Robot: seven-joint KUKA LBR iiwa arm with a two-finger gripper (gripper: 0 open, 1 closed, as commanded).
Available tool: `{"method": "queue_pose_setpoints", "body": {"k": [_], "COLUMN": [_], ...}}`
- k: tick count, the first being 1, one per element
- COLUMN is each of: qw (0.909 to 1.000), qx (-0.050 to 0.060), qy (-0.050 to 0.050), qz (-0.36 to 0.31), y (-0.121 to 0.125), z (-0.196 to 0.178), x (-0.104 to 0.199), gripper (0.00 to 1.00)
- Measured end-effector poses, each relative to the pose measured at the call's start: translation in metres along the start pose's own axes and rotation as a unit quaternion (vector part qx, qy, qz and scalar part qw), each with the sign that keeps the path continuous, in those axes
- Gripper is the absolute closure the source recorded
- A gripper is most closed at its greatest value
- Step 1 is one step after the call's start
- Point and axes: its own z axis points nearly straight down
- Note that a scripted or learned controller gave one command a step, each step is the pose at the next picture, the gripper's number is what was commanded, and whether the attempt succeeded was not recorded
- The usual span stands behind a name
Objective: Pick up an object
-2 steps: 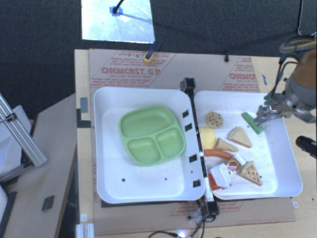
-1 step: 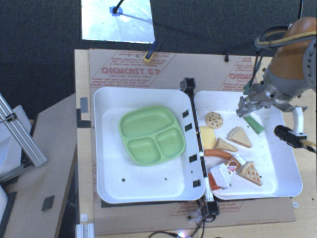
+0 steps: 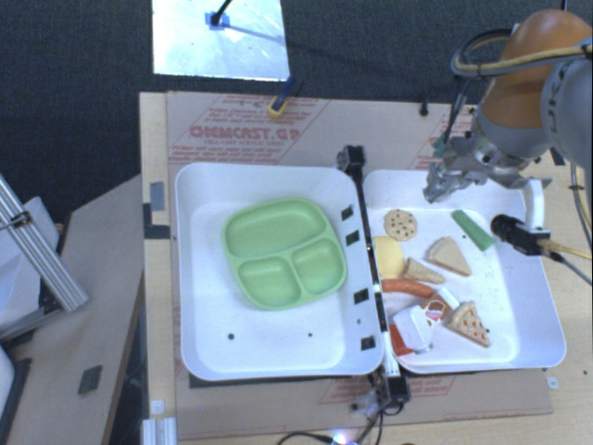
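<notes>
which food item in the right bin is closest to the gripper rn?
The round cookie with dark chips, at the far left of the right bin. It lies just below the gripper; the green stick and the wedges sit farther toward the near side.

Red print reading "CHEMCAST. GP" runs across the brown protective sheet (image 3: 243,130) on the bench, just behind the left bin. Smaller red lines above it and near the sheet's right and front edges are too small to read.
</notes>
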Motion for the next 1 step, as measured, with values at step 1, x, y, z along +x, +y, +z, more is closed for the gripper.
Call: {"method": "queue_pose_setpoints", "body": {"k": [1], "qw": [1.0], "qx": [0.0], "qy": [0.0], "qz": [0.001], "y": [-0.0051], "z": [-0.0101], "x": [0.0096], "gripper": [1.0]}}
